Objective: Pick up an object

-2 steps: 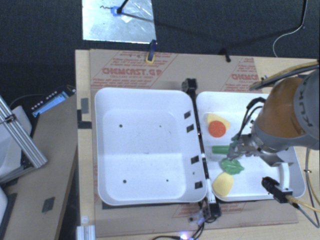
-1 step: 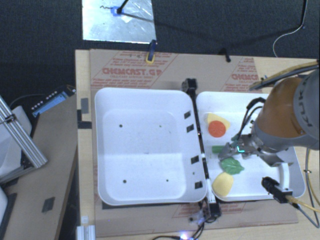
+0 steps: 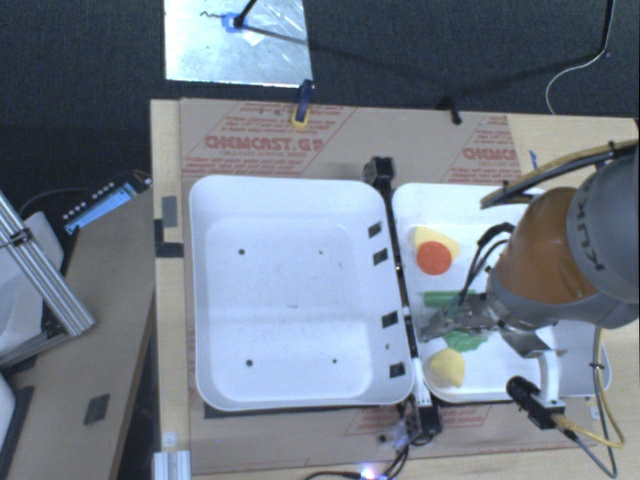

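The right bin (image 3: 470, 200) holds a few small things. A red round piece (image 3: 433, 257) lies against a yellow piece (image 3: 441, 237) near the bin's left wall. Below them a long green thing (image 3: 438, 297) lies flat. A second green thing (image 3: 466, 342) and a yellow rounded thing (image 3: 446, 367) sit at the bin's near left corner. My gripper (image 3: 446, 320) is low in this bin, between the two green things, touching or nearly touching them. The wrist and its orange band (image 3: 540, 258) hide the bin's middle and right.
The left bin (image 3: 290, 293) lies beside the right one, with black clips (image 3: 392, 288) along the shared wall. Both bins rest on a brown board (image 3: 260, 140). A shiny square plate (image 3: 236, 28) lies behind the bench.
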You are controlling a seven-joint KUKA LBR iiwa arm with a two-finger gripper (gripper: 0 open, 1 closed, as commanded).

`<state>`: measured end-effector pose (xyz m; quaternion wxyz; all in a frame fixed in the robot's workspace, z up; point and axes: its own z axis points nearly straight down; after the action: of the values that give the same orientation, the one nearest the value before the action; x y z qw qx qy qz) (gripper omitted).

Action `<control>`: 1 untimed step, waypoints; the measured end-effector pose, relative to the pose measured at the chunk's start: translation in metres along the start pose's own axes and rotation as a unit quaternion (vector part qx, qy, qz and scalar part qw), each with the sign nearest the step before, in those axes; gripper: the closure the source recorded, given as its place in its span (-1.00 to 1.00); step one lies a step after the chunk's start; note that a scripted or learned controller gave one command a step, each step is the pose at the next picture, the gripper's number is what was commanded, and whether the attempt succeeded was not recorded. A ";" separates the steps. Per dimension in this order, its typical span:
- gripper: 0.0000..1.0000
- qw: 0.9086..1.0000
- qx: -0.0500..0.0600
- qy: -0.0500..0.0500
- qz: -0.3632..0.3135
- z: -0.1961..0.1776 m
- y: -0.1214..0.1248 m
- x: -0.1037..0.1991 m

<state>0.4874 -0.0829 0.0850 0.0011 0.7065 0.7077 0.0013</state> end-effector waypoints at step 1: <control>1.00 1.000 -0.001 0.000 0.000 -0.011 0.001 0.000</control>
<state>0.4882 -0.0834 0.0957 0.0020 0.7061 0.7081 0.0016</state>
